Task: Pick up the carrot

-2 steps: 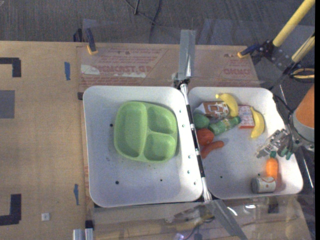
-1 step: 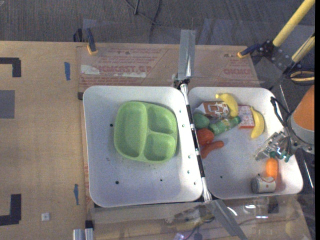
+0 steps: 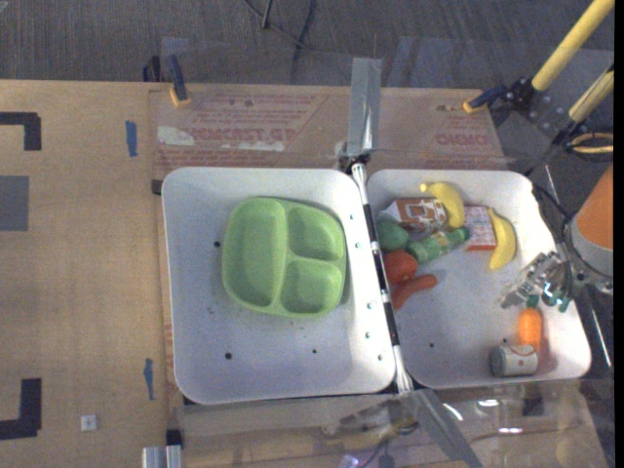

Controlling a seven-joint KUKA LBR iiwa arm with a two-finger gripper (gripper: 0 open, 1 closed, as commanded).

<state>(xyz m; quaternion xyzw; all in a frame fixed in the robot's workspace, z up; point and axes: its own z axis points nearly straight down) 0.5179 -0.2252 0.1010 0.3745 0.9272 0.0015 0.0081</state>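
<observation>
Camera view: end effector [image 3: 534,286] hangs low at the right bin's [image 3: 458,354] right edge, finger state can't be told, just above the carrot [image 3: 529,328] lying beside a small can [image 3: 513,361], likely lining up a grasp.

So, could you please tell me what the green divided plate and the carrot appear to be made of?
The green divided plate looks like moulded plastic: uniform colour, smooth matte sheen, rounded compartment walls. The carrot is probably a plastic toy, evenly orange and smooth, though it is too small to be sure.
</observation>
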